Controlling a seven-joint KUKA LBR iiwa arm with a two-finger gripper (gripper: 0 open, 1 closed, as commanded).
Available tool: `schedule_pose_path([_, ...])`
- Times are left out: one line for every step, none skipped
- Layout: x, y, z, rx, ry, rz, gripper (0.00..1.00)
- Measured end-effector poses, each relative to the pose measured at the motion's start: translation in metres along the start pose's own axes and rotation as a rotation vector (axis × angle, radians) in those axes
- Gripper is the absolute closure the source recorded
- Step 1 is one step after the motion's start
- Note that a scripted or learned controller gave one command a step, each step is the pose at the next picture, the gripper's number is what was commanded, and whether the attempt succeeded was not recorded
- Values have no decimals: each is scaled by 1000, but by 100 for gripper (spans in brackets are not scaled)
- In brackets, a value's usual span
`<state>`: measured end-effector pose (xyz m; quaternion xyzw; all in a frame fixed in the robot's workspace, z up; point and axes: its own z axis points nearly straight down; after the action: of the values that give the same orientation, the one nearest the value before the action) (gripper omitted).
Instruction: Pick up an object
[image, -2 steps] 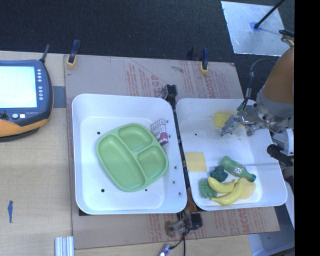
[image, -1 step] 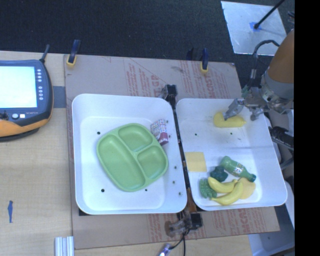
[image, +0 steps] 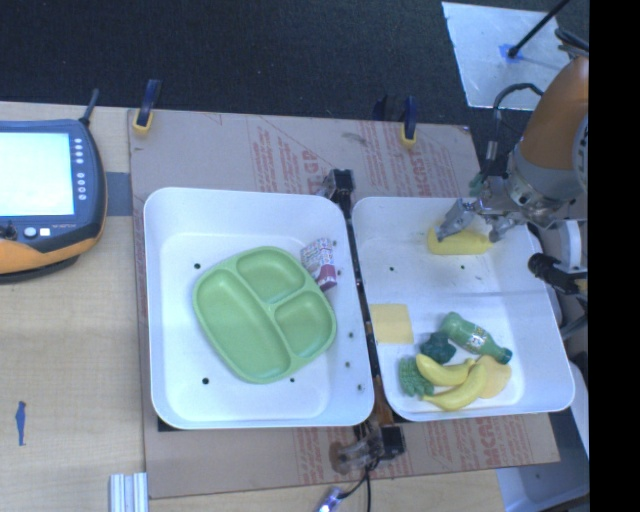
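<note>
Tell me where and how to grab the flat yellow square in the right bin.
The yellow square lies flat on the right bin's floor near its left wall. Probably best to come straight down and pinch across two opposite edges, its top and bottom ones, since the left edge sits close to the wall. Being so thin, it may slip.

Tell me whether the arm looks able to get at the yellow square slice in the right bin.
Probably yes: the yellow square slice lies flat with nothing on it, apart from the pile of toy food.
</note>
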<state>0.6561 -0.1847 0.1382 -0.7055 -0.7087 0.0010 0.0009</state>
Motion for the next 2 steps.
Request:
schedule_pose_path([-27,-31,-88,-2,-1,2,0])
schedule_pose_path([-17,2,20,-4,0,-2,0])
